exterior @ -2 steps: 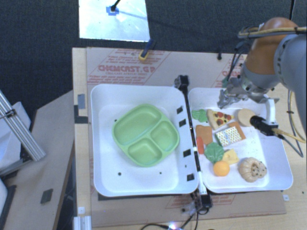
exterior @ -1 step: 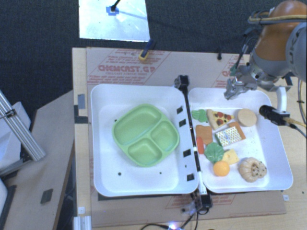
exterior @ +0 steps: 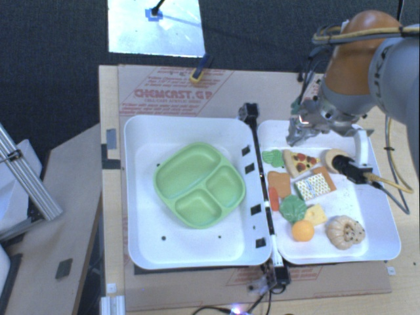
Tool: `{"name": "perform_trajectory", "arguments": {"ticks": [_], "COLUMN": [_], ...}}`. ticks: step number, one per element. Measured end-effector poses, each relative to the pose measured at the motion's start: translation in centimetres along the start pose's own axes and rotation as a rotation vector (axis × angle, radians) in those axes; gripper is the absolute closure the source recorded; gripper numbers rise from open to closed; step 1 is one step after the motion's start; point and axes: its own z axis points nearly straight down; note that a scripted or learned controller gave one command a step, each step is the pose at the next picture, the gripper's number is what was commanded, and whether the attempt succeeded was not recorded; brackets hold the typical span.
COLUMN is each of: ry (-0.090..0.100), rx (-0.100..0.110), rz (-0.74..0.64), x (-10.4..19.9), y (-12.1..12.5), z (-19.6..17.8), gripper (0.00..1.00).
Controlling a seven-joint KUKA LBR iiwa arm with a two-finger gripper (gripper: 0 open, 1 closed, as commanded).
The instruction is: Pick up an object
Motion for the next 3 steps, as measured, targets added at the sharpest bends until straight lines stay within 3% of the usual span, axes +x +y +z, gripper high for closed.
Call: {"name": "perform_trajectory", "arguments": {"ticks": [1, 2, 3], "ry": [0.0, -0.001, -0.002], "rx": [0.002, -0.002, 0.001], "rz": [0.0, 0.001, 0.008], "x": [4.4, 6.7, 6.0], "y": [-2.7, -2.6, -3.7], "z": [0.2, -1.1, 0.0], "gripper": [1.0, 1.0, 1.0]}}
